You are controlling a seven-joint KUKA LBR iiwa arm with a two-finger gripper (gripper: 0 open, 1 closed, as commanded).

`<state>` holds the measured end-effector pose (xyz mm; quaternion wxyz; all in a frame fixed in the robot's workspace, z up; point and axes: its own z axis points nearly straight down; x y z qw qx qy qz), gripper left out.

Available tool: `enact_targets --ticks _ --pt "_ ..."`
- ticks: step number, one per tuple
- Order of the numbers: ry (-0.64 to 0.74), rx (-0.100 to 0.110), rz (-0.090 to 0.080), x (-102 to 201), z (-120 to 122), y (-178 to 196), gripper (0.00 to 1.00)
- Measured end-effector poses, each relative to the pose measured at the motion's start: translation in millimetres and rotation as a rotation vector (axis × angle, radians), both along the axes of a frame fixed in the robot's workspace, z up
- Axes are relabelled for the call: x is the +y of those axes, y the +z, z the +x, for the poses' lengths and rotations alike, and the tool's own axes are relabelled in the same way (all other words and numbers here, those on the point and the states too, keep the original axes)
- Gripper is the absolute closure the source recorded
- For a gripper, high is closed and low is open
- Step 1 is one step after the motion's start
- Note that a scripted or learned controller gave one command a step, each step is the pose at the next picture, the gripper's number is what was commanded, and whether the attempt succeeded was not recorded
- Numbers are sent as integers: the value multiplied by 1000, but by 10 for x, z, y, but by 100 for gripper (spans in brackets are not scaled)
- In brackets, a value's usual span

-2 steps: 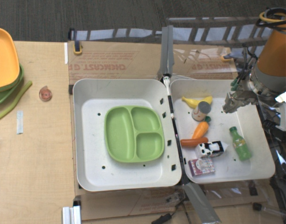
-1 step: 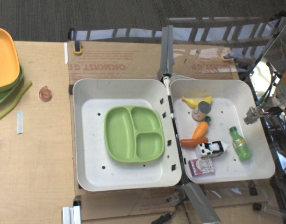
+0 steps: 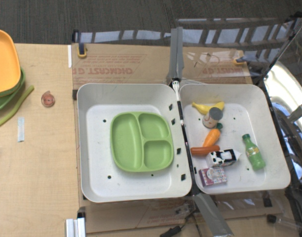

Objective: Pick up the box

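Red print reading "CHEMCAST GP", upside down, stands on the brown cardboard sheet [image 3: 122, 66] behind the left bin [image 3: 87, 147]; the box's [image 3: 212, 176] label is illegible.

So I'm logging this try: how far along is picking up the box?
Nothing looks done yet. The box lies flat at the near edge of the right bin, beside the cow toy and below the carrot. Nothing grips it or hovers above it. Left: the whole job, meaning approach, grasp and lift.
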<state>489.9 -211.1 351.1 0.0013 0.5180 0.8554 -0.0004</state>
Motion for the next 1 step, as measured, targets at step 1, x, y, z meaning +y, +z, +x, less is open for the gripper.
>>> enact_targets --ticks 1 --pt "-249 0 0 -117 -111 35 100"
